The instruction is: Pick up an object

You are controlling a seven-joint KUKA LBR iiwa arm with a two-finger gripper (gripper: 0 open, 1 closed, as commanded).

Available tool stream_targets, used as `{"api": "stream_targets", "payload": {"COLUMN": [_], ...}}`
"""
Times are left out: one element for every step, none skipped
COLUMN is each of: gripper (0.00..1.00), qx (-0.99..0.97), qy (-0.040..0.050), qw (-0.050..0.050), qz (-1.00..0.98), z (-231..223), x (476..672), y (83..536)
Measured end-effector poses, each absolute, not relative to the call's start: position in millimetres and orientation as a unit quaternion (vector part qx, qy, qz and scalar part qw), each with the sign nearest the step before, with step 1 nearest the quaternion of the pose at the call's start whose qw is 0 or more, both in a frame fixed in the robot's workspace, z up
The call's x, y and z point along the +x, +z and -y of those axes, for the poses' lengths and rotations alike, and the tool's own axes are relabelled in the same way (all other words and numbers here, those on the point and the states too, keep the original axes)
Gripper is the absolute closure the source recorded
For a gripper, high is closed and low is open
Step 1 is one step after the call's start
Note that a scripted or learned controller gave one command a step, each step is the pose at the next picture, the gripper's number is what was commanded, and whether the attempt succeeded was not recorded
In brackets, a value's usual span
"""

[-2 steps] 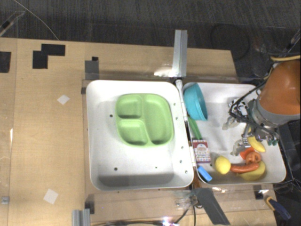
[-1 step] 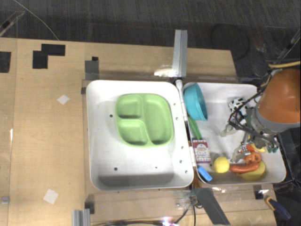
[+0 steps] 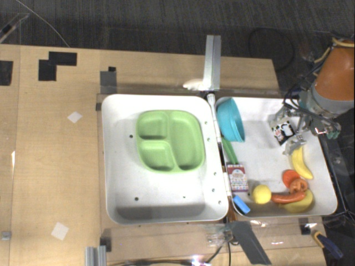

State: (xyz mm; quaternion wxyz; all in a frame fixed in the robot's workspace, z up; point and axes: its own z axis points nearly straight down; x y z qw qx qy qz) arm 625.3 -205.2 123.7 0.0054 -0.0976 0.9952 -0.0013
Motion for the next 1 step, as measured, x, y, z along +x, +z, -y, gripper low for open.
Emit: {"api": "stream_targets", "payload": {"gripper": [0.00], "qx": [-0.046], "qy": [-0.0010], "qw": [0.006], "qz": [-0.999], "z": [204.5], "x": [596.0], "y": [88.6]}}
